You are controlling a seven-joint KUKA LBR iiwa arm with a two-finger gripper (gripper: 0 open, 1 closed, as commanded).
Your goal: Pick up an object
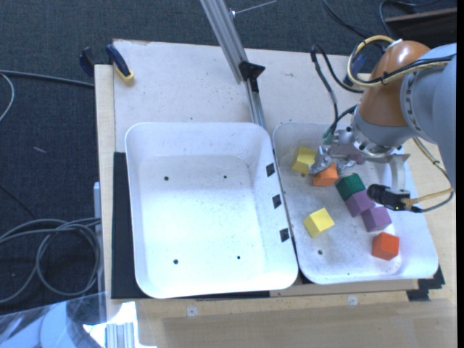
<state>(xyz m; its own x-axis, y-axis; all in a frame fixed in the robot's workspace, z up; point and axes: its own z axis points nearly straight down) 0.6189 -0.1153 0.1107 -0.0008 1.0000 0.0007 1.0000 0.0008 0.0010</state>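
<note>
Dark carpet and loose cables surround the bench; two white bins on it. Arm [406,93] comes in from 3 o'clock, gripper [335,158] low in the right bin [428,256] — right above the orange block [325,175], yellow block [304,159] at its 9, green block [351,186] at its 4. Grip state: can't tell. Risk: tight cluster, so a neighbour probably gets nudged (or a corner pinch slips). Bin wall close at 12; open floor toward 6–7.

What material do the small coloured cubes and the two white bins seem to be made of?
The cubes, such as the yellow cube and the orange-red cube, look like painted wood or matte foam: flat colour, no shine. Which one, the view leaves open. The left bin and right bin look like moulded plastic: smooth, rounded rims, slightly speckled.
</note>
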